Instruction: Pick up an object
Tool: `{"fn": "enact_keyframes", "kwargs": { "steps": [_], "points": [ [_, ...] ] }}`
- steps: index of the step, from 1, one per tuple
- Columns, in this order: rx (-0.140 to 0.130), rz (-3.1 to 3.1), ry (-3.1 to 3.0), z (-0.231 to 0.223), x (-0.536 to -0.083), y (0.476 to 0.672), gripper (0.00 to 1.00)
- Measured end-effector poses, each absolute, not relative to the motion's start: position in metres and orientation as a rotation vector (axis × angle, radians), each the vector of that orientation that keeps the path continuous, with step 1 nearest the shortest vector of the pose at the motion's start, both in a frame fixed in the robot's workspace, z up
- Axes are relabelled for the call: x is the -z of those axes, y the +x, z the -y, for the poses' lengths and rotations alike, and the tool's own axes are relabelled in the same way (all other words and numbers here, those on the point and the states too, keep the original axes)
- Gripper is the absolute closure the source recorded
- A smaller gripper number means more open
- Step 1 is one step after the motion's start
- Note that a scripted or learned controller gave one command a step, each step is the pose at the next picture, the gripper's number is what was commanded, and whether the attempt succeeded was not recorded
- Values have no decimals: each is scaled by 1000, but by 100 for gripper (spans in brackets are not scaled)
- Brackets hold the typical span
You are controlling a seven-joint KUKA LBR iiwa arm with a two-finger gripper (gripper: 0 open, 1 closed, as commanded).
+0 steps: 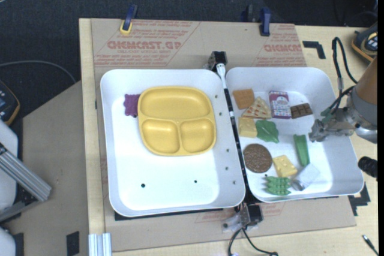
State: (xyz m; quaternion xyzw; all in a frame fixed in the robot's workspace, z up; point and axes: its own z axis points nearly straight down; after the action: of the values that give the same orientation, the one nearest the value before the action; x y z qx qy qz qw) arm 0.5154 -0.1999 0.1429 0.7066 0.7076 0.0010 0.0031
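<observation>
Start at the near edge of the tabletop (90, 129). In the right bin (345, 186) a bunch of green beans (278, 184) lies closest to you, with a yellow cheese block (284, 165) just behind it and a pale translucent piece (308, 175) beside that. Next come a brown round patty (258, 157) and a long green pepper (301, 149).

Your claw (319, 128) hangs low over the right bin, just above the top end of that pepper; you cannot tell from this view whether it is spread or closed, and nothing is seen held in it.

The pepper looks like the likeliest target: judged a light, stiff plastic toy, smooth and apt to slip, so take it across its narrow middle.

Further back you have a green leafy piece (267, 130), a second yellow block (248, 127), a pizza wedge (258, 109), a tan cracker square (243, 98), a chocolate piece (301, 110) and a small printed carton (279, 103). That makes two yellow blocks and one of each other item.

In the left bin (162, 189) one yellow divided tray (177, 120) sits, with one purple item (131, 105) touching its left side.
</observation>
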Motion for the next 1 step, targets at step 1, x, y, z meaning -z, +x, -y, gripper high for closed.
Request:
{"fn": "enact_keyframes", "kwargs": {
  "steps": [1],
  "points": [
    [-5, -2219, 2214, 190, -197, 517, 100]
  ]
}}
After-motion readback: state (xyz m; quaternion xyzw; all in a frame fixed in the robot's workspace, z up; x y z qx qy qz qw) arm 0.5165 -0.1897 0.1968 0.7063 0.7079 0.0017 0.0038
